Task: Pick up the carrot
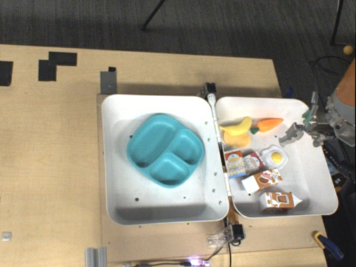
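A dark carpeted floor lies beyond the pale wooden bench [55, 149], which carries two shallow white bins side by side. In the left bin [111, 149] we see a teal divided plate [165, 149]. The right bin [317, 182] holds the smaller things: a banana [236, 127], small food cartons [276, 200], a packet [243, 163] and a fried egg [275, 158]. The carrot [269, 124] lies at the bin's far side, just right of the banana, its orange tip pointing right. The grey arm [342, 107] is cut off at the right edge; its jaws [297, 128] hang just right of the carrot, not on it. We judge this the approach step: next the jaws must shift left over the carrot and descend. We cannot tell whether they stand apart or together; they are small and blurred.
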Robot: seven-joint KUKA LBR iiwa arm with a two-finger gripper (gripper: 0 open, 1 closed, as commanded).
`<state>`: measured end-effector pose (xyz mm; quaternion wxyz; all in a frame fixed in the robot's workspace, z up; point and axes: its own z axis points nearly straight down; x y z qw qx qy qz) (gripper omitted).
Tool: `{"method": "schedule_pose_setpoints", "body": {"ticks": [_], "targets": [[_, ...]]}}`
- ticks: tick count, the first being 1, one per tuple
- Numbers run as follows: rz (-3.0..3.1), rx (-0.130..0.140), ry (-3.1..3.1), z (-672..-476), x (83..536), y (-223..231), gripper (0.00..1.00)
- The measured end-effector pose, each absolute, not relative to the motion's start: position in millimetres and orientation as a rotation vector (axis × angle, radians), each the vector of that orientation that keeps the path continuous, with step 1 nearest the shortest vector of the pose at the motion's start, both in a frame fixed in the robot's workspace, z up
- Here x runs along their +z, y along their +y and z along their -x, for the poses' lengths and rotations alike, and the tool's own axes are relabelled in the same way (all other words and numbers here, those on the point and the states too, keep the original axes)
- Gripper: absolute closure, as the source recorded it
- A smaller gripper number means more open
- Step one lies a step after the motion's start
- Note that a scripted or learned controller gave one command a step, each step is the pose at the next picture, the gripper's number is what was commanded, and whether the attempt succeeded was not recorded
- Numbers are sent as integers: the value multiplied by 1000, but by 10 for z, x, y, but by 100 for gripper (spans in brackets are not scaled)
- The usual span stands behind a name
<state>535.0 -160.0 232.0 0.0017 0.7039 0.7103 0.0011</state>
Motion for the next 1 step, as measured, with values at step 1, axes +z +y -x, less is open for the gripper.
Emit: {"method": "schedule_pose_setpoints", "body": {"ticks": [1], "targets": [[-2272,1,2169,-6246,1742,-1764,0]]}}
